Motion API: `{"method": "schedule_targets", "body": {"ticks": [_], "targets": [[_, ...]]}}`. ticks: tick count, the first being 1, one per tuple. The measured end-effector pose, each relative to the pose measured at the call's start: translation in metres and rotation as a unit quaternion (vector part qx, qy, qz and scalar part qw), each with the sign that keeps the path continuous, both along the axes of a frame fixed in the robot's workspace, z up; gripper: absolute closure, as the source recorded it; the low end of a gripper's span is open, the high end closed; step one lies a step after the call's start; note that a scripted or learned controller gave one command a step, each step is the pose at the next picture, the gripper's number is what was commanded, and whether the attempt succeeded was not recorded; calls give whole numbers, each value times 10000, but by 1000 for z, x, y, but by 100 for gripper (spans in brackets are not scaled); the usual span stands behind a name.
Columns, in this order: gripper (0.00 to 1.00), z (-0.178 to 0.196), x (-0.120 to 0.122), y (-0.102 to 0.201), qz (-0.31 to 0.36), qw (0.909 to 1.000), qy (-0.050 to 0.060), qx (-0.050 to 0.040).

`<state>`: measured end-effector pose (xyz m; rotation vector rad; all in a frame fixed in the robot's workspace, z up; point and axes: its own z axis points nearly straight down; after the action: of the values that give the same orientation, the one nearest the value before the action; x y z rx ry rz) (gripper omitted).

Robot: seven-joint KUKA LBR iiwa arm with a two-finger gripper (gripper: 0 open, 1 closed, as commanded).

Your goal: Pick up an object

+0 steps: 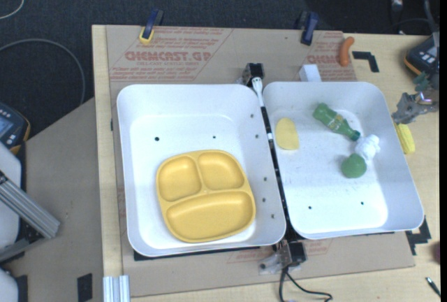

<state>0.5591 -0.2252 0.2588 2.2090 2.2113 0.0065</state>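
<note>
**Yellow tray (204, 196) fills left bin (133, 154); small items in right bin (335, 224)**

Gripper (412, 106) hangs at the right bin's outer rim; its grip cannot be told. Inside lie a green bottle (335, 121), a green ball (354, 166) and a yellow oval (287, 133).

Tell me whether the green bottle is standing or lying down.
Lying down: the green bottle rests on its side, slantwise on the right bin's floor.

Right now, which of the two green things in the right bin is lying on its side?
The green bottle, lying slantwise near the right bin's far side with its cap pointing lower right. The other green thing is a round ball below it, beside a small white piece.
</note>
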Motion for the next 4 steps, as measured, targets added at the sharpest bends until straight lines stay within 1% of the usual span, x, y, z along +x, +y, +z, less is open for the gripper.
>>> {"method": "schedule_targets", "body": {"ticks": [4], "targets": [[100,42,3,-1,12,10000,-69,-42]]}}
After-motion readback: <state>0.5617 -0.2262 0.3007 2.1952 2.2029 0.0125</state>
